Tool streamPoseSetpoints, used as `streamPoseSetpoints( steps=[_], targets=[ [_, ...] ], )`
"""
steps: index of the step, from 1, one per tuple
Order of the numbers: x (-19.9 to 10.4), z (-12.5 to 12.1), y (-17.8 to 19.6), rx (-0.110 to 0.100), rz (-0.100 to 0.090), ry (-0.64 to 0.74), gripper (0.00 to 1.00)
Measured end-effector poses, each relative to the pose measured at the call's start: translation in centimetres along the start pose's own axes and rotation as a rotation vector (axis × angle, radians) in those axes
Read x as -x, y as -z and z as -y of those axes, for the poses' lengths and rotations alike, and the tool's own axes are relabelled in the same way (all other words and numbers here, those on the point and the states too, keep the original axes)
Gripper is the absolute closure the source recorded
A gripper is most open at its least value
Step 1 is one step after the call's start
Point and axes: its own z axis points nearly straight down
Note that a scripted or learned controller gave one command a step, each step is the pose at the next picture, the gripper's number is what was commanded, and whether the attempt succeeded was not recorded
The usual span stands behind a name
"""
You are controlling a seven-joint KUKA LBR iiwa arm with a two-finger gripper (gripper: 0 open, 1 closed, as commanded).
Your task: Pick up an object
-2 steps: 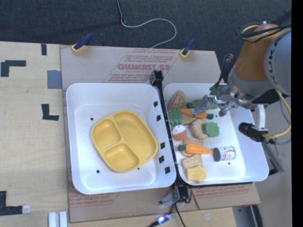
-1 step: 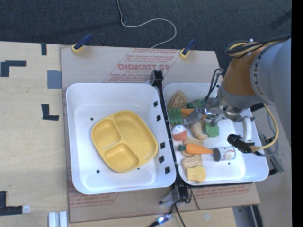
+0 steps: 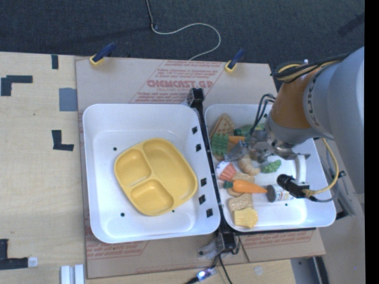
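Now, from the overhead camera, the arm (image 3: 320, 99) is in from the right and bent low over the right bin (image 3: 314, 218), its gripper (image 3: 256, 148) buried in the heap of toy food. No single item is named by the task, so anything in that pile will do. Whether the gripper is parted or closed I cannot tell — the wrist and the clutter hide it — and nothing can be said to be held.

Nearest the gripper sits a pale round piece (image 3: 249, 166), just below it and towards the camera, with a green leafy bit (image 3: 272, 165) beside that. Further down lies the carrot (image 3: 247, 187), well separated from the rest, its long axis running left to right across the bin, orange tip pointing right. Below it are a cracker-like biscuit (image 3: 240, 203) and a yellow cheese wedge (image 3: 246, 218). Up by the divider lies a ridged tan slice (image 3: 224, 125).

Over in the left bin (image 3: 100, 218) — a yellow divided plate (image 3: 155, 175), well away from the action.

My read: the pale piece is the closest candidate, straight below the gripper.
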Motion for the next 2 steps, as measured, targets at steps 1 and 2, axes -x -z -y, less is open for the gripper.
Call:
streamPoseSetpoints(
  steps=[1,2],
  targets=[
    [0.0,0.0,1.2,0.001,0.0,0.0,1.0],
    [-0.6,-0.7,7.2,0.005,-0.001,0.0,1.0]
  ],
)
